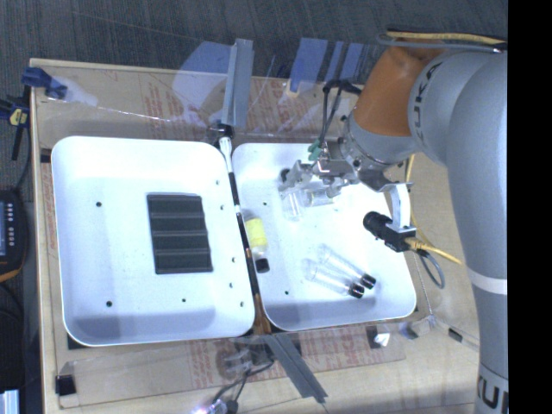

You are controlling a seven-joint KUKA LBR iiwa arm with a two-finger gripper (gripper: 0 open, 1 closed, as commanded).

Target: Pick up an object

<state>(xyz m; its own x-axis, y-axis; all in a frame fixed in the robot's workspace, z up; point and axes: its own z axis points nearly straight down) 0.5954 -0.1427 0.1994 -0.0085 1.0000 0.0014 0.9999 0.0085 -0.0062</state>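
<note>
My gripper [299,190] hangs over the upper middle of the right bin [392,296], reaching in from the right under the orange band of the arm. Below it lie clear plastic tubes with black caps [338,276], apart from the gripper. A small yellow object with a dark end [255,236] rests against the right bin's left wall. In the left bin [86,231] a black ridged rectangular block [179,233] lies flat near the middle.
The divider between the two bins [239,222] runs just left of the yellow object. A black fitting with a yellow cable [388,229] sticks out from the arm over the right bin's right side. Clear plastic panels [216,76] stand behind the bins.
</note>
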